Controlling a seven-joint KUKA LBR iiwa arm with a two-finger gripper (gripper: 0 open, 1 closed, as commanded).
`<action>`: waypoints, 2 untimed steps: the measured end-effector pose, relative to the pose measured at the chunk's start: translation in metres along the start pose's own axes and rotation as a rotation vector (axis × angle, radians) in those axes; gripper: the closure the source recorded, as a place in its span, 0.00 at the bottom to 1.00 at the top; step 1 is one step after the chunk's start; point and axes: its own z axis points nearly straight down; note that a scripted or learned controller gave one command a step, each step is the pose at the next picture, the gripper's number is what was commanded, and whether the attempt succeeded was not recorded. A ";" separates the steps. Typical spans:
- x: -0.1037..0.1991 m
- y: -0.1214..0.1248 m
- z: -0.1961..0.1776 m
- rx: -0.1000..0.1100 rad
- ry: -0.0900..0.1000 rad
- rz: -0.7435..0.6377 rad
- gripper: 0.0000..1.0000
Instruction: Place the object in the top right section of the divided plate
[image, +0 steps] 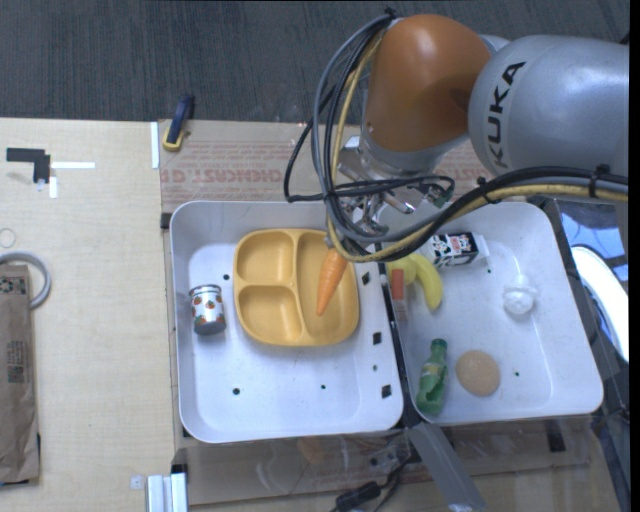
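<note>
The hand (352, 232) sits above the upper right corner of the yellow divided plate (262, 262), largely hidden under the arm's orange band and a tangle of black cables, so I cannot tell whether it grips anything. The top of the carrot (329, 281) reaches up to it, but whether the carrot is actually held cannot be made out.

Taking the divided plate as the landmark and moving left to right: far to its left, on the table (80, 330) outside the bins, lies a brown paper bag (17, 370). Just left of the plate, inside the same left bin (290, 405), stands a small silver can with red spots (207, 308), close to the plate's rim but apart from it. The plate itself has two smaller sections on its left side and one long section on its right. The carrot lies in that long right section, tilted, its thick end toward the upper right corner and its tip pointing down and slightly left.

Right of the plate, across the divide in the right bin (560, 390), a yellow banana (426, 281) lies near the bin's left wall, with a small black-and-white carton (457, 248) just above it. Lower down, a green bottle (433, 375) rests by the left wall, a round tan object (478, 373) just beside it. Farthest right lies a small white crumpled item (518, 299).
</note>
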 end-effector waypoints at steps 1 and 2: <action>-0.008 0.111 0.022 0.003 -0.002 -0.009 1.00; 0.072 0.114 -0.146 0.004 -0.002 -0.213 1.00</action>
